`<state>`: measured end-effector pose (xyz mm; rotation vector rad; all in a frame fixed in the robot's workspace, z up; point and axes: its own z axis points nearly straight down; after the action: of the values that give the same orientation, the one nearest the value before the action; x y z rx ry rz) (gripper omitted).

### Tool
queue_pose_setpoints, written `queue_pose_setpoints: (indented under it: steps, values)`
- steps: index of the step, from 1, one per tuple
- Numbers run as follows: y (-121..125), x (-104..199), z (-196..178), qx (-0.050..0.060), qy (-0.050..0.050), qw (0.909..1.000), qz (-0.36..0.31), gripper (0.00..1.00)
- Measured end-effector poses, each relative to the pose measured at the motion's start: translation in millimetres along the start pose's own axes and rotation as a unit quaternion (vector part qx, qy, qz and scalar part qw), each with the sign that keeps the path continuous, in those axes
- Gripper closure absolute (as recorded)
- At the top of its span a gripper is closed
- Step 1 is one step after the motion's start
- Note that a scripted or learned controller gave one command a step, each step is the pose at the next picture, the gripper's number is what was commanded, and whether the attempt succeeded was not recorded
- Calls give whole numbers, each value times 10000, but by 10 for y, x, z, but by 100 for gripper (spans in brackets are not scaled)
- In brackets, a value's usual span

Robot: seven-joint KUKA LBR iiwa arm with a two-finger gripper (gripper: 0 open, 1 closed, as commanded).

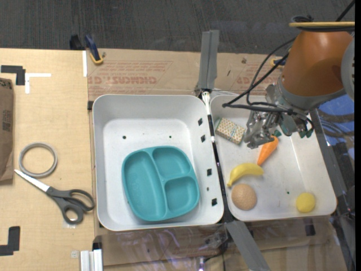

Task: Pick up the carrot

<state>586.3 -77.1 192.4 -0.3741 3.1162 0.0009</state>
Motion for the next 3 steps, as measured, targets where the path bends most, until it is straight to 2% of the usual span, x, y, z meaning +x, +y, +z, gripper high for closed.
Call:
queue_pose_setpoints:
  steps: [1, 2, 3]
  values:
    - [115, 330, 1, 6, 8, 9789, 2045, 100]
    - [773, 614, -963, 4, 5, 9833, 1820, 100]
    - [1004, 334, -729, 4, 9, 9888, 1495, 100]
